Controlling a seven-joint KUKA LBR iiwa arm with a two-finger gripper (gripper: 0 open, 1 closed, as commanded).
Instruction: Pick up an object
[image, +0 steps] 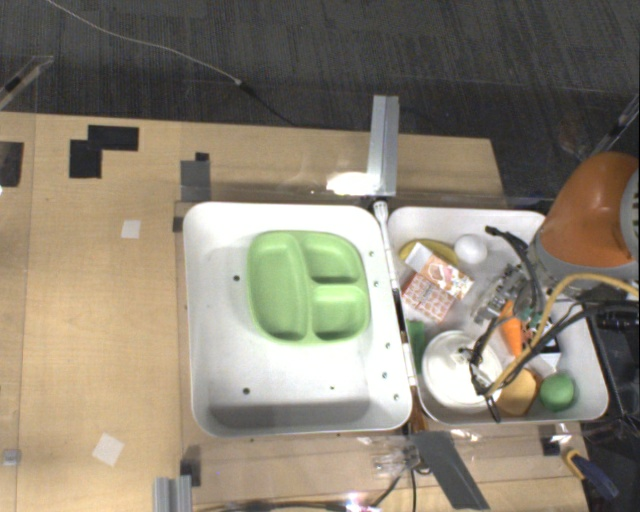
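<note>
Several items crowd the right white bin (600, 400) — gripper (497, 322) grip state unreadable — risk: fingers snag the shallow white bowl (450, 372) beside the small orange carrot-shaped piece (512, 333).

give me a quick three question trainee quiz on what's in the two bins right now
1. True or false: the green divided tray lies in the left bin.
2. Which sits nearest the right bin's near right corner? A) green ball B) white ball C) patterned packet
3. Fill in: the gripper is over the ____ bin.

Key: 1 true; 2 A; 3 right
</note>
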